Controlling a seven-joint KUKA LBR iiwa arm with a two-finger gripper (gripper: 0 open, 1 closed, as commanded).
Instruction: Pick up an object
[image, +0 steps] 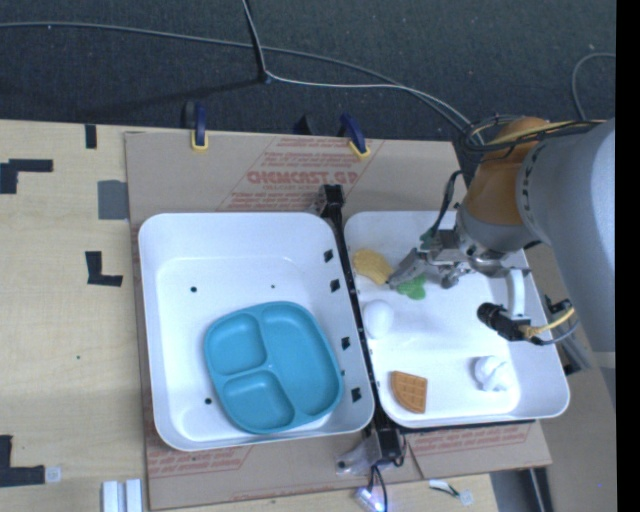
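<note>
My jaws hang over the small green plastic piece (411, 290) near the right white bin's (540, 400) far-left corner; whether they're apart, I cannot tell. It looks light, slippery; I'd pinch its middle.

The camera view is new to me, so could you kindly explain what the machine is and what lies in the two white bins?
This is one picture from a camera fixed above a bench, looking down at a slant. The grey shape with an orange band on the right is a robot arm, and its gripper reaches into the right bin. That bin contains a yellow item, a small green item just beside the gripper, a white ball, a waffle-like toy and a small white object. The left bin holds a blue divided plate. Whether anything is gripped cannot be told.
</note>
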